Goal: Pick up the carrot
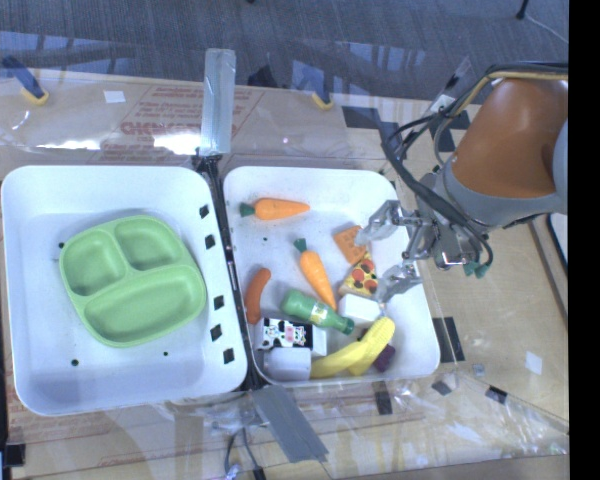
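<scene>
Orange carrot (317,276) | left of jaws (389,249), apart | jaws spread wide, holding nothing

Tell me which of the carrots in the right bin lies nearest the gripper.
The carrot in the bin's middle, lying diagonally beside the pizza slice. The gripper hovers just to its right; the other carrot lies farther off, near the bin's top wall.

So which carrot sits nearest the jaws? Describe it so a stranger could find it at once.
Look in the right-hand white bin, the one crowded with toy food. Near its middle lies a carrot, slanted, green stem toward the far wall, tip pointing at the green bottle. The other carrot lies level near the far wall.
</scene>
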`<move>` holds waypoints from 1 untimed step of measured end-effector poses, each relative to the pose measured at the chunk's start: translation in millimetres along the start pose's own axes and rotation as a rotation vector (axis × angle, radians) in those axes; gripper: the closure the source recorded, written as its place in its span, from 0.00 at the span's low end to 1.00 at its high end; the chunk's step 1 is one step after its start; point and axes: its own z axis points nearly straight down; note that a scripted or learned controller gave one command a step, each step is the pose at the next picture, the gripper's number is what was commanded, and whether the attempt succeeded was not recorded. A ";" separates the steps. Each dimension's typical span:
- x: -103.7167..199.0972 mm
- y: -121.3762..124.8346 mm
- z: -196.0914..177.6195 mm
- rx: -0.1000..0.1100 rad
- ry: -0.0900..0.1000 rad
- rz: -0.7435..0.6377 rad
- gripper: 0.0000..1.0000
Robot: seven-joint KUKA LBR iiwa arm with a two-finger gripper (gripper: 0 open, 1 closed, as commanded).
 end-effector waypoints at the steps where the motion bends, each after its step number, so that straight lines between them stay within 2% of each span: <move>1: -20.5 44.3 108.9 -0.006 0.011 -0.117 0.00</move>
